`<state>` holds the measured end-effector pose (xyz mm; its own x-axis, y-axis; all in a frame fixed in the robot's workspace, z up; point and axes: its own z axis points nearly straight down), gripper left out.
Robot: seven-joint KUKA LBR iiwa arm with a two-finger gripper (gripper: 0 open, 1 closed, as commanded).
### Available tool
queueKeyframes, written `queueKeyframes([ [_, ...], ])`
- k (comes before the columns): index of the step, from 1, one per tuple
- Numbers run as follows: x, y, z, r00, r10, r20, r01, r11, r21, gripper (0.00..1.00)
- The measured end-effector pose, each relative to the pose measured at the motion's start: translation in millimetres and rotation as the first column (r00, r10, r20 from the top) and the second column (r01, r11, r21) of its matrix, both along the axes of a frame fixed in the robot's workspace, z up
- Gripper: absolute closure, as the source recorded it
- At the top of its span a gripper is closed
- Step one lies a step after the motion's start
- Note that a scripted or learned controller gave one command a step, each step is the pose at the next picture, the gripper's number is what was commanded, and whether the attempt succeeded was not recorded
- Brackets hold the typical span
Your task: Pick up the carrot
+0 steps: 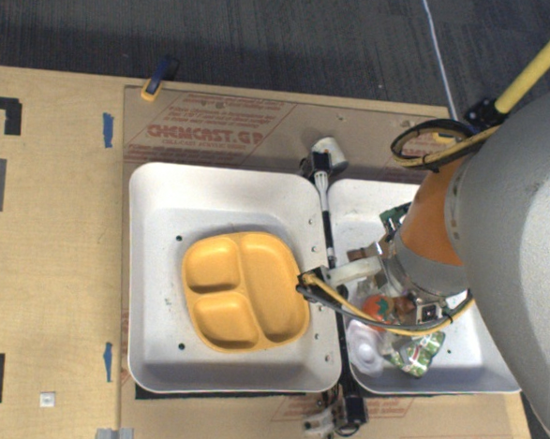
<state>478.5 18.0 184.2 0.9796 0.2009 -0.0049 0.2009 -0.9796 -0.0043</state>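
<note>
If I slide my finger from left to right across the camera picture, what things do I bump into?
Blue tape → left white bin → yellow divided plate → robot arm over the right white bin.

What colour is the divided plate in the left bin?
The divided plate is yellow-orange all over, with no pattern. The camera view from above shows it well.

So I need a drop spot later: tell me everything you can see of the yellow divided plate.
The yellow divided plate is a rounded-square dish, matte like plastic, with three compartments: two smaller ones on its left side and a larger one on the right. It lies flat and right way up, slightly rotated, on the floor of the left bin, toward its right wall. Nothing lies in its compartments. A yellow cable from the arm reaches its right edge; contact cannot be told.
</note>
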Motion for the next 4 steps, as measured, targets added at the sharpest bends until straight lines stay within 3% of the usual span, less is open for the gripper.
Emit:
queueKeyframes([
  [1,42,7,0,1.000,0.015,0.003,-0.014,1.000,-0.002,0.00],
  [2,42,7,0,1.000,0.014,0.003,-0.014,1.000,-0.002,0.00],
  [3,42,8,10,1.000,0.017,0.002,-0.017,1.000,-0.001,1.00],
  [4,0,54,0,1.000,-0.002,0.002,0.002,1.000,-0.002,1.00],
])
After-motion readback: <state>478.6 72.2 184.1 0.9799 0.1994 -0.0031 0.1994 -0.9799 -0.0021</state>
